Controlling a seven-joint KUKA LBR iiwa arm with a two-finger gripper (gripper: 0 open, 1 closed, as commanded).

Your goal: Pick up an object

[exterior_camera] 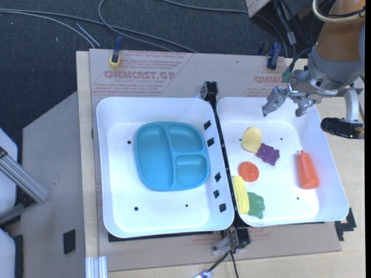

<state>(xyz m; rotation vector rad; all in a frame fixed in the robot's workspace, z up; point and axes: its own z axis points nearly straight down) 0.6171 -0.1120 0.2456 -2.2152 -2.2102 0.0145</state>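
My gripper point(286, 104) hangs over the far edge of the right bin point(327, 149), open, with nothing between its fingers. Below it in that bin lie toy foods. A yellow lemon point(251, 138) is nearest, with purple grapes point(268, 153) beside it. An orange-red slice point(248, 171) lies toward the front. An orange carrot point(306, 169) rests by the right wall. A yellow corn cob point(240, 193) and a green broccoli piece point(255, 205) sit in the front left corner.
The left bin point(113, 172) holds a blue divided plate point(171, 155). A black divider with clips point(213, 149) runs between the bins. Cardboard point(145, 71) lies under both bins.
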